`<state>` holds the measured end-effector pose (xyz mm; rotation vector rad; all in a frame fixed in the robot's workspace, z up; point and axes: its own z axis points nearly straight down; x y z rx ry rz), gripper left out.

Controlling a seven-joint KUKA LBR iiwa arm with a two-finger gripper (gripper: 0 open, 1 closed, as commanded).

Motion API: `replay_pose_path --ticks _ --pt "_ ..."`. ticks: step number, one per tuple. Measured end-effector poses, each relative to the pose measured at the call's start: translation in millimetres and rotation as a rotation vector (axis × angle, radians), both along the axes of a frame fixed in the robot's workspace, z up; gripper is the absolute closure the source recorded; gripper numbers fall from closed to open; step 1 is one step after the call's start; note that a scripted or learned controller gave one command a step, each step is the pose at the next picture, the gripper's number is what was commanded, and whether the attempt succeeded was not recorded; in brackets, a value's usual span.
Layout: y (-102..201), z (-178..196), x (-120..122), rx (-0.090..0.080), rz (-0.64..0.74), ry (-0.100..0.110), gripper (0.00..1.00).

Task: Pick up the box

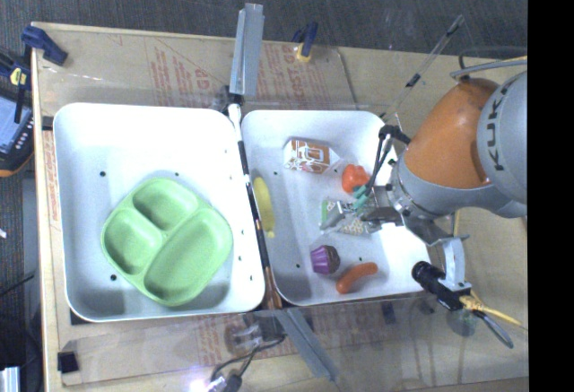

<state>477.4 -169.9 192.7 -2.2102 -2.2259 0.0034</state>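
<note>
Box: the box (pixel 309 155) lies flat near the far wall of the right bin (pixel 296 291), a small white pack with orange-brown print, with clear floor on most sides.
Pincer: the pincer (pixel 352 218) sits low in the middle of the right bin, nearer than the box and well apart from it, over a small grey and teal thing (pixel 345 218); whether it is released or clenched I cannot tell, since the wrist hides its tips.
Arm: the arm (pixel 457 148) reaches in over the bin's right wall, so its bulk covers that side of the bin.
Neighbours: an orange toy (pixel 354 175) lies just beside the box on its right; a banana (pixel 262 202) lies along the left wall; a purple cup (pixel 325 259) and a sausage (pixel 357 276) lie near the front wall.
Left bin: the left bin (pixel 72 202) holds a green divided plate (pixel 168 240), which plays no part in the task.
Tabletop: the tabletop (pixel 134 58) carries both bins side by side, touching along the middle.
Progress: by my judgement the box is not yet grasped.
Next move: the pincer probably needs to travel toward the far wall and come down over the box, keeping clear of the orange toy.
</note>
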Motion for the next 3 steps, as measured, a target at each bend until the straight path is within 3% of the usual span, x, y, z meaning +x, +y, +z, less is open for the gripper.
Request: replay_pose_path --ticks 1,2,3 --pt "-39.9 -96.4 56.0 -0.003 -0.154 -0.011 0.0" --pt "-40.7 -85.8 56.4 -0.005 -0.151 -0.011 1.0" --pt "-27.7 -11.9 65.0 -0.002 0.226 -0.005 1.0"
